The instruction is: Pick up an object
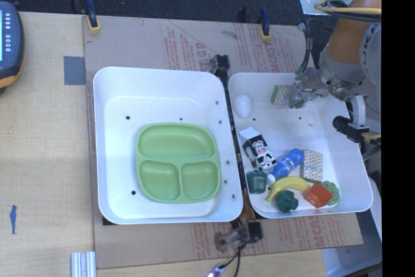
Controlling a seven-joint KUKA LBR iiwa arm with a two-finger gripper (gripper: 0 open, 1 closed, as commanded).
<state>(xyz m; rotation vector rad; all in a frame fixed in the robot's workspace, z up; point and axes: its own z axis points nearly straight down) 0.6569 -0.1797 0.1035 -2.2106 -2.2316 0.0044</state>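
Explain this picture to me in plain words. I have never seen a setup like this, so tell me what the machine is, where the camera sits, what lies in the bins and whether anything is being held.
One camera is fixed above a bench and looks down at a slant. The grey arm with an orange band, reaching in from the right, is a robot arm; its gripper hangs over the far part of the right bin, beside a small green packet. Whether it holds anything cannot be seen.

The left bin holds a green divided plate. The right bin also holds a white egg-like object, a cow-patterned carton, a blue bottle, a banana and other small toys crowded at the near edge.
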